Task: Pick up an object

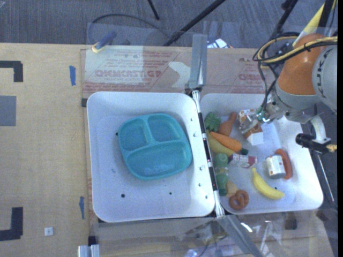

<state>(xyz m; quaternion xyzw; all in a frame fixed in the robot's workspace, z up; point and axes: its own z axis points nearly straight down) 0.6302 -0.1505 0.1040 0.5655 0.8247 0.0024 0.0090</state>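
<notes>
The right bin (pixel 308 197) holds several toy foods: an orange carrot (pixel 226 141), a yellow banana (pixel 266 186), a brown pretzel (pixel 238 199), a white can (pixel 275 166) beside a red sausage (pixel 288 162), and a small brown-and-white packet (pixel 248 118). My gripper (pixel 263 114) hangs low over the bin's back part, right against the packet's right side. The wrist hides where it meets the packet, so I cannot tell whether it is touching it.
The left bin (pixel 102 159) holds a teal divided plate (pixel 154 145). Along the right bin's left wall lie a green broccoli piece (pixel 213 121), a brown drumstick (pixel 229 125) and a small bottle (pixel 244 159). A white cube (pixel 256 138) sits just below the packet.
</notes>
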